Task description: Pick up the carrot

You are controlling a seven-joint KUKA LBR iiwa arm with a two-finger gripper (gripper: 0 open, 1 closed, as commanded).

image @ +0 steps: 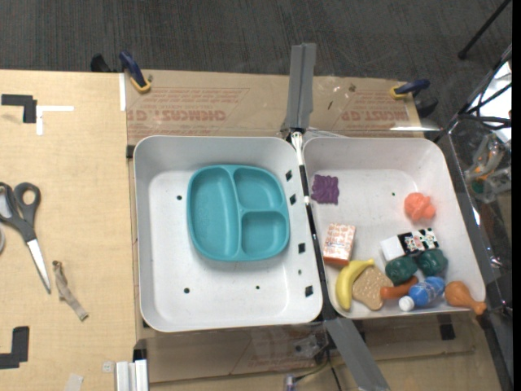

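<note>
In the front right corner of the right bin point(370, 165), the carrot point(396, 292) shows as a short orange piece. It is wedged between a slice of bread point(371, 287) and a blue and white bottle point(422, 292), just under a dark green leafy item point(417, 265). Much of it is hidden by these neighbours.
The right bin also holds a banana point(348, 282), a small printed box point(339, 243), a purple bunch of grapes point(325, 189), an orange round fruit point(419, 207), a black and white box point(418, 241) and a brown drumstick point(464, 296). A teal divided plate point(239, 213) lies in the left bin point(163, 300). Scissors point(28, 226) rest on the bench at far left.
</note>
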